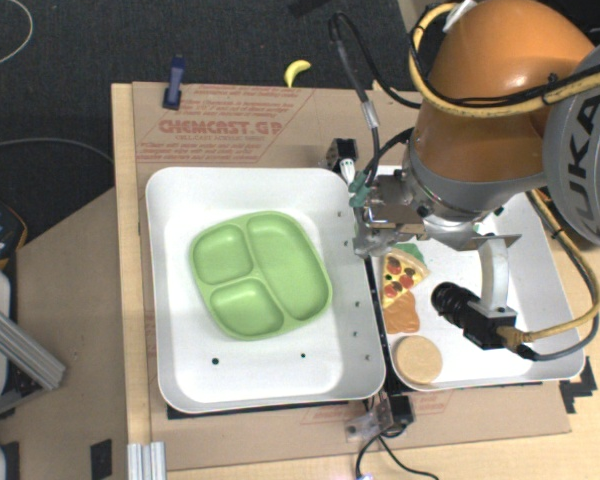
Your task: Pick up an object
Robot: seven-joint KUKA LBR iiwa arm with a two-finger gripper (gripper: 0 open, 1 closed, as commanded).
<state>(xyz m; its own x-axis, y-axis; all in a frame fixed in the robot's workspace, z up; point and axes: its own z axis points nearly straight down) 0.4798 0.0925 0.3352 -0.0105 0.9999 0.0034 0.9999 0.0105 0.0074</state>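
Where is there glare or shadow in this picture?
Camera view: the left bin looks almost washed out around the green plate; the orange band carries a soft sheen; the arm shades the right bin by the pizza slice.

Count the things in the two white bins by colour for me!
Green: 1, the plate
Orange-brown: 1, the wedge
Tan: 1, the disc
Mixed colours: 1, the pizza slice
Total: 4 that can be seen; the arm covers part of the right bin.
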